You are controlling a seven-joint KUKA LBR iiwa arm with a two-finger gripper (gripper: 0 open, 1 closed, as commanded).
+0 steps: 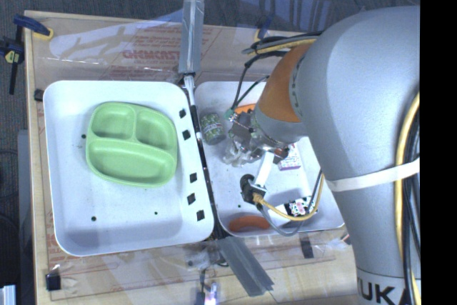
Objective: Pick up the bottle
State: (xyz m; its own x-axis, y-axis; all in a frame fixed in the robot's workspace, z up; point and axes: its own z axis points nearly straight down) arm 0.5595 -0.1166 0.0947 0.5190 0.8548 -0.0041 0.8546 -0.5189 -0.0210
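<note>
From above, the bulky grey arm with its orange band [280,93] covers much of the right shallow white bin [214,93], and its end effector [239,143] sits low there in a blur of metal, so how it stands I cannot tell. The small clear plastic bottle with a green label [211,127] lies at that bin's far left, just left of the end effector. The left shallow white bin [64,211] holds a green three-compartment plastic tray [133,143], and a half-hidden orange oblong thing [246,224] lies at the right bin's near edge.
</note>
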